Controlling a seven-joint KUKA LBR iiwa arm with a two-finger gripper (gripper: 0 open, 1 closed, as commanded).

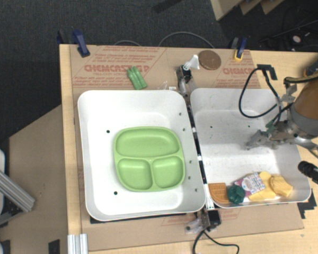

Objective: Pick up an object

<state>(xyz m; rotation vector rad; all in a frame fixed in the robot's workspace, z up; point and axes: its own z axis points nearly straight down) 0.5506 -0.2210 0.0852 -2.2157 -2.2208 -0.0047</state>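
A small heap of objects lies along the front edge of the right bin (222, 115): a brown slab (217, 191), a dark green lump (236, 195), a white and pink packet (253, 182), a yellow piece (263, 193) and a tan piece (281, 186). My gripper (256, 141) reaches in from the right and hangs low over the bare middle of that bin, up and away from the heap. Nothing shows in its grasp.
The left bin (95, 115) holds a light green divided plate (148, 158). Behind the bins on the bench lie a green object (137, 78), a brown disc (209, 60) and blue clamps (81, 42). A black cable (247, 91) loops over the right bin's back.
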